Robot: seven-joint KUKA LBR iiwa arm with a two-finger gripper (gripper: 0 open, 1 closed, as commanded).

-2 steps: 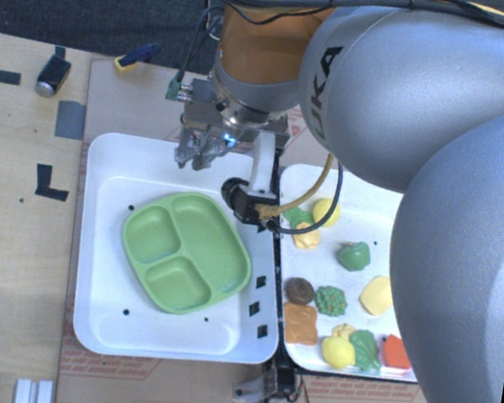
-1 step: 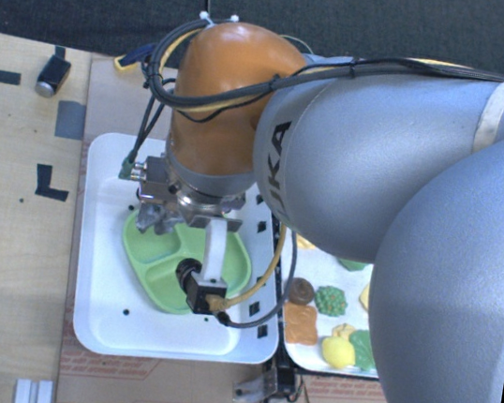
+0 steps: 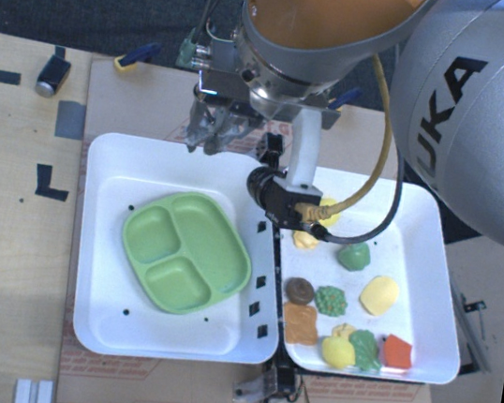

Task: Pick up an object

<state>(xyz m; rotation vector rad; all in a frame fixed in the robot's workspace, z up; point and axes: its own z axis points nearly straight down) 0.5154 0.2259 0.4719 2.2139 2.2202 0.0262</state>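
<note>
Camera view: pincer [image 3: 213, 135] hangs over the far rim of the left bin [image 3: 97, 219], can't tell its state. Green tray [image 3: 185, 250] lies mid left bin. Right bin [image 3: 430, 272] holds the toy food: yellow lemon [image 3: 378, 295], green piece [image 3: 353, 256], brown round piece [image 3: 300, 291], broccoli [image 3: 331, 301], orange square [image 3: 300, 325], red block [image 3: 397, 353] by the near right corner.

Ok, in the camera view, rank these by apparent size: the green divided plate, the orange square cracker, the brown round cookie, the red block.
1. Green divided plastic plate, by far the largest.
2. Orange square cracker.
3. Red block and brown round cookie look too alike to rank.
</note>
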